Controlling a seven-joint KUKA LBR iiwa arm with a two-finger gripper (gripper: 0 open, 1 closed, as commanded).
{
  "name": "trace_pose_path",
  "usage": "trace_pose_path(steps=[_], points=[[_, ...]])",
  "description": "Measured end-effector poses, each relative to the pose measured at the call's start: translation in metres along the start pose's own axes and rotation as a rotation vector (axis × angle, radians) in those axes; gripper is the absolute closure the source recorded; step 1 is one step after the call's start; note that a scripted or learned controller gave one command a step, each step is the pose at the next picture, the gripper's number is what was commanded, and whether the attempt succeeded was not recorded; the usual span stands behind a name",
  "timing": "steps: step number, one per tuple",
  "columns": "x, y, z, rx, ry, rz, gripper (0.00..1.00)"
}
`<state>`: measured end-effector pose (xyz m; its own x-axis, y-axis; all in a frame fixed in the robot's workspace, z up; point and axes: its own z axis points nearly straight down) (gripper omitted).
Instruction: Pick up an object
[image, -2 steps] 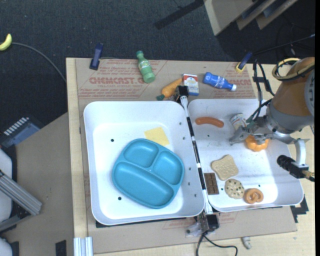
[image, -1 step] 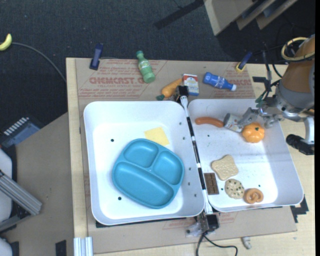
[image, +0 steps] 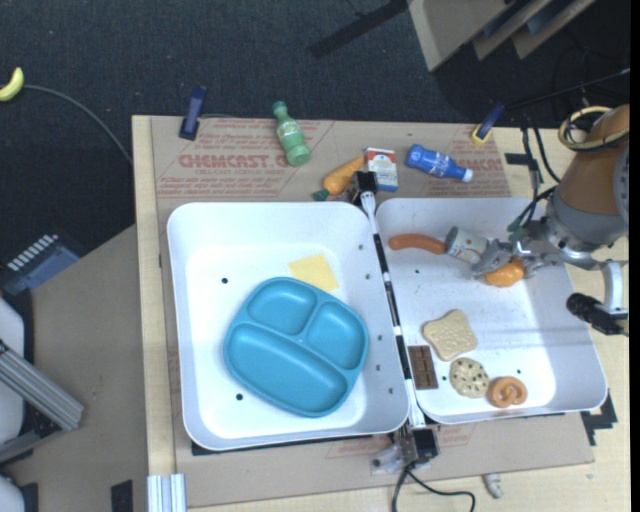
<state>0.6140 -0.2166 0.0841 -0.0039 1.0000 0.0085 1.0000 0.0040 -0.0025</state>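
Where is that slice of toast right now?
The toast slice lies in the right-hand bin, toward its near left part, just above the round cracker and beside the brown bar.

Partly hidden under the fingers (image: 489, 257): an orange object (image: 505, 273); cut off at the right edge: the arm (image: 600, 190).

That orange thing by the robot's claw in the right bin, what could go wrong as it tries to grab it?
The gripper sits low over the small orange object, which looks rounded, so it might slip or roll away. The sausage lies close on the far side, so a sideways nudge could knock it. The object is also fairly near the right bin back wall, which may crowd the approach.
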Motion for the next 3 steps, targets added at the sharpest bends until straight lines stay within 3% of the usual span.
trace_pose_path(steps=[1, 2, 3], points=[[-0.001, 0.001, -0.011, -0.004, -0.004, -0.001, 1.00], [0.070, -0.008, -0.047, -0.002, -0.007, 0.003, 1.00], [0.150, -0.004, -0.116, -0.005, -0.008, 0.002, 1.00]])
